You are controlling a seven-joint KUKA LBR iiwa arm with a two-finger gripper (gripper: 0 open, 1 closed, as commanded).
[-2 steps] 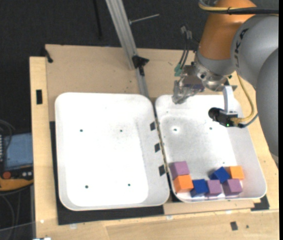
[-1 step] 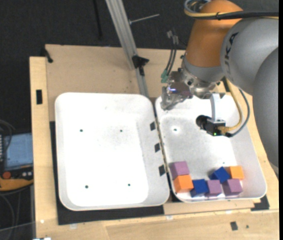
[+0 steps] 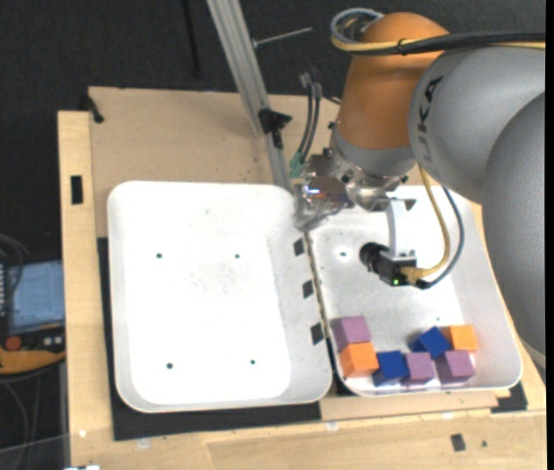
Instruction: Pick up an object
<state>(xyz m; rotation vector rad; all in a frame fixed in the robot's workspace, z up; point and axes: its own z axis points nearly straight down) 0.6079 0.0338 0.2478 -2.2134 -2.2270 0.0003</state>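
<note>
Two shallow white bins side by side on wooden surface: left bin, right bin.

Block count, right bin, all clustered along near edge: 7 total.
- Purple: 3. One at left of cluster, one near middle, one toward right.
- Orange: 2. One just below and touching leftmost purple; one at far right.
- Blue: 2. One low, between orange and middle purple; one higher, beside right orange.
Blocks packed close, several touching; exact contacts among right-hand four hard to separate.

One arm, grey with orange band, entering from right, covering far part of right bin. Wrist assembly over far left corner of right bin, near divider between bins. Pincer low at that corner, well apart from block cluster; cannot tell whether wide or narrow, metal parts and cabling blur together. Nothing seen between its tips.

Black cylindrical part with cable hanging under wrist, over bare bin floor.

Right bin's far rim and right side hidden by arm.
</note>
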